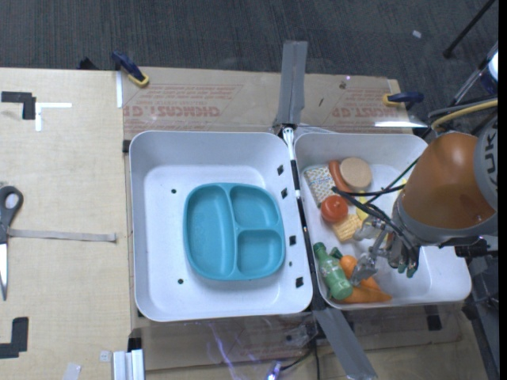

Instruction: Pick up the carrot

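orange carrot [369, 294], lying flat, near front edge of the right bin, beside a green bottle

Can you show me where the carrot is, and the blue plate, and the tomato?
carrot [371, 294]: camera view, on its orange body, low in the right bin.
blue plate [207, 232]: camera view, on its big left compartment.
tomato [333, 208]: camera view, on its red top.

Glossy white plastic bins [150, 212]; smooth turquoise plastic plate [234, 232].
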Robot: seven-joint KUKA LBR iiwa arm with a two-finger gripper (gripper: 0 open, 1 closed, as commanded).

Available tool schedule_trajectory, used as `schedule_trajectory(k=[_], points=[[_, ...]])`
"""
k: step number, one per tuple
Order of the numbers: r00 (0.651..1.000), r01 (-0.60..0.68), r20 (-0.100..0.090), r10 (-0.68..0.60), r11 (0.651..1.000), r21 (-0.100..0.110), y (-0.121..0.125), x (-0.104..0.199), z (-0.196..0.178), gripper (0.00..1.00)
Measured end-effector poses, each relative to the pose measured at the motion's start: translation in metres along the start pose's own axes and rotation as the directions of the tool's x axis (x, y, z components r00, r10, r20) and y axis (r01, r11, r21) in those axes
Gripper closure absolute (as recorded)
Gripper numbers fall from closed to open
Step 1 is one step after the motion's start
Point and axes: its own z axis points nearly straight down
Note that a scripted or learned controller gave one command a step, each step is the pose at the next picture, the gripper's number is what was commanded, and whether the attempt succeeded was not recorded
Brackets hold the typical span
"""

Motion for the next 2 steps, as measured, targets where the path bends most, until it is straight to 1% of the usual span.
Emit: schedule_trajectory(k=[1, 2], points=[[1.000, 0.004, -0.009, -0.004, 1.000, -0.002, 0.002, 0.001, -0.007, 1.00], [0.953, -0.302, -0.025, 0.302, 0.953, 0.009, 0.050, 0.023, -0.094, 1.00]])
